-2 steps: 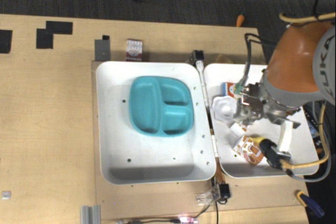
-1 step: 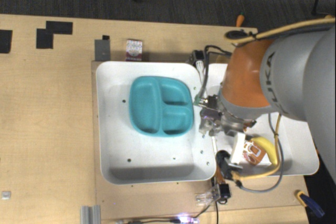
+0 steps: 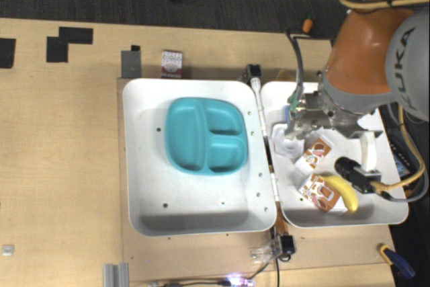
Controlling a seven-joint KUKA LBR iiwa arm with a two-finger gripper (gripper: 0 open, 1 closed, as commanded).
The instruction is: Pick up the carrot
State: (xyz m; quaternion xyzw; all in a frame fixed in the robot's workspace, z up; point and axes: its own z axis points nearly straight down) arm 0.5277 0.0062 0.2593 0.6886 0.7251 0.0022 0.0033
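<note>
**Reaching Over the Right Bin, a Grey Arm Is Hanging Above Packets and a Banana**

Black tape marks (image 3: 67,40) are lying on the pale wooden bench (image 3: 60,165) at far left. A small patterned cube (image 3: 172,62) is sitting just behind the rear wall of the left bin (image 3: 141,212). A teal plate (image 3: 205,134) is resting flat in the middle of that white bin, with one large compartment facing left and two smaller ones facing right.

Just beside it, wall against wall, the right bin (image 3: 383,215) is carrying the clutter. The gripper (image 3: 292,138) is hanging low over this bin's left half, close to the wall it shares with its neighbour. Its own metal body is blocking the view, so whether the claw is open or closed cannot be told.

An orange-and-white printed packet (image 3: 316,152) is lying just right of the gripper. A second packet (image 3: 321,193) of the same print is lying nearer the front wall, touching a yellow banana (image 3: 344,193) that is curving along beside it.

Where the carrot is lying, and how it is looking, cannot be told from this angle.

At far right the arm (image 3: 376,57), grey with a broad orange band, is leaning in over the bin's rear half and covering that part of the floor.
</note>
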